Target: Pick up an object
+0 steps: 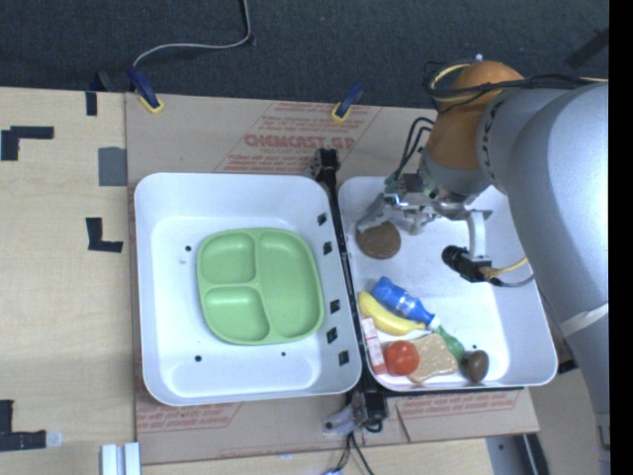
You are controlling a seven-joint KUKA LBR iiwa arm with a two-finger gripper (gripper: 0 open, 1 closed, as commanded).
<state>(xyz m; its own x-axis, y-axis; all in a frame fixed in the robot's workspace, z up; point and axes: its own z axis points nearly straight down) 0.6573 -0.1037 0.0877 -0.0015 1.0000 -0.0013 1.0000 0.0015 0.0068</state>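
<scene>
Jaws [388, 216] are seen low over the right bin [514, 295], at its upper left; whether they are wide or closed cannot be told. A brown round object [377, 240] sits just below them, possibly touching. Banana [388, 315], blue bottle [403, 303], tomato [401, 356] and bread slice [433, 357] are clustered at the bin's lower edge. A green divided plate [261, 285] lies in the left bin [163, 265].
</scene>
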